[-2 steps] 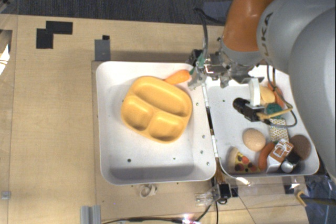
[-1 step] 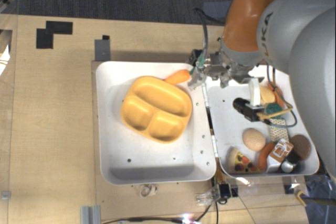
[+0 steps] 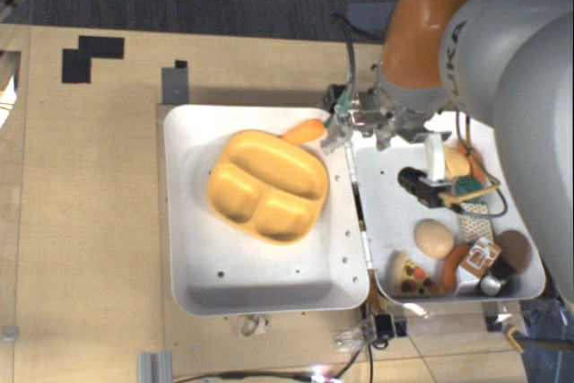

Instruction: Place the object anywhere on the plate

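A yellow divided plate (image 3: 267,184) lies in the left white bin (image 3: 193,282), a little toward its far side. An orange carrot-like object (image 3: 305,131) sits at the plate's far right rim, against the bin's back wall. My gripper (image 3: 339,128) hangs at the wall between the two bins, its tip right beside the orange object's right end. The wrist hides the fingertips, and whether they touch the object cannot be told.
The right bin (image 3: 386,220) holds several toy foods along its near right side: a beige egg (image 3: 435,239), an orange sausage (image 3: 453,263), a small box (image 3: 482,256), a brown round piece (image 3: 513,248) and a pizza slice (image 3: 413,276). The arm covers that bin's far right.
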`<state>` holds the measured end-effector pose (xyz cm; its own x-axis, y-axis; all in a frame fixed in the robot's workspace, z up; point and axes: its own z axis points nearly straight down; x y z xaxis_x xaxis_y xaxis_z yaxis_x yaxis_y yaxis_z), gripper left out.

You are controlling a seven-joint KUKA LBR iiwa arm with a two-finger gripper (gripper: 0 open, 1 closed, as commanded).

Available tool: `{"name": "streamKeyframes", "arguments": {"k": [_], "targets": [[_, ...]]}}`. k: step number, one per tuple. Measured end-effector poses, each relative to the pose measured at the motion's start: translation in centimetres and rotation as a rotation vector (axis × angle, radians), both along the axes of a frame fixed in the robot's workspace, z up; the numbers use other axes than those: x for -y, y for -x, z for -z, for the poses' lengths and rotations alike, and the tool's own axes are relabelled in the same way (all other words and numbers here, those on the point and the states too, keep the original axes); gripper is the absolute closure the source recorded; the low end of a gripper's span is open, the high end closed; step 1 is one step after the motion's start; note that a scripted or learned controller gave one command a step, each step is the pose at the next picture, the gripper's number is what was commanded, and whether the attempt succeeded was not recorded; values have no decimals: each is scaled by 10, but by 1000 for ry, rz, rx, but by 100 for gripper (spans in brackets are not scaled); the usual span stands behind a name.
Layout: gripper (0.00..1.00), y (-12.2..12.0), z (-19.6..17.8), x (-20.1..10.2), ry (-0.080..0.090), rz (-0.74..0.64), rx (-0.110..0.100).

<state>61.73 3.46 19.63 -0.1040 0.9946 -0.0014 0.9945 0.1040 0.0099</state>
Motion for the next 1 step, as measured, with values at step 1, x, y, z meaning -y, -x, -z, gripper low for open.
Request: {"name": "streamKeyframes", "arguments": {"k": [1], "targets": [[0, 0, 0, 0, 0, 0, 0]]}}
